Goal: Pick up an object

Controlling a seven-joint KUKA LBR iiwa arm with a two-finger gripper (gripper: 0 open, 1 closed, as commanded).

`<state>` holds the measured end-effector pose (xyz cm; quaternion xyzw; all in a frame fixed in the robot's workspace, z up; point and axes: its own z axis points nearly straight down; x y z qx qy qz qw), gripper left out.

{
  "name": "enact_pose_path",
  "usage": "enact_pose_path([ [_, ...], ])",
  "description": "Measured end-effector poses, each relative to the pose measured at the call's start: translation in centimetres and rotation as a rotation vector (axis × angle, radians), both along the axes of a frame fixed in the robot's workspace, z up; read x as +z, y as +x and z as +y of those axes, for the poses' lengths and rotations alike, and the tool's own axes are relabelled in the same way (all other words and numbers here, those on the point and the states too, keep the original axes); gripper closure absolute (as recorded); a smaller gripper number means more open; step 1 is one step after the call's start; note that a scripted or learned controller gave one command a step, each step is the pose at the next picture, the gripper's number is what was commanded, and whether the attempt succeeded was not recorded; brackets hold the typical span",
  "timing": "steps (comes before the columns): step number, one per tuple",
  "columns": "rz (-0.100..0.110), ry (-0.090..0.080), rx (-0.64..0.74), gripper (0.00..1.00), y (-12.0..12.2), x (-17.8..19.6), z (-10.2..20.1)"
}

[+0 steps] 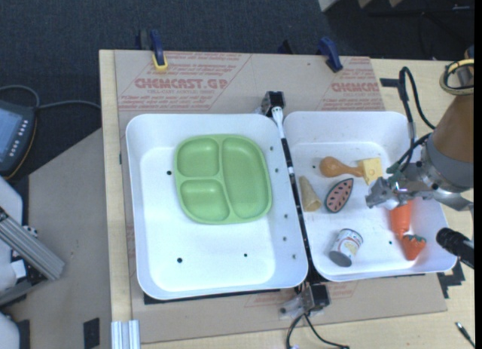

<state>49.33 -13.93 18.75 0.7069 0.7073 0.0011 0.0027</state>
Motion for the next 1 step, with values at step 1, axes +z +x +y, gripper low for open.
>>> enact_pose_path([
  [1,-0.001,0.000,0.000,1.00,0.13,3.98,-0.02],
])
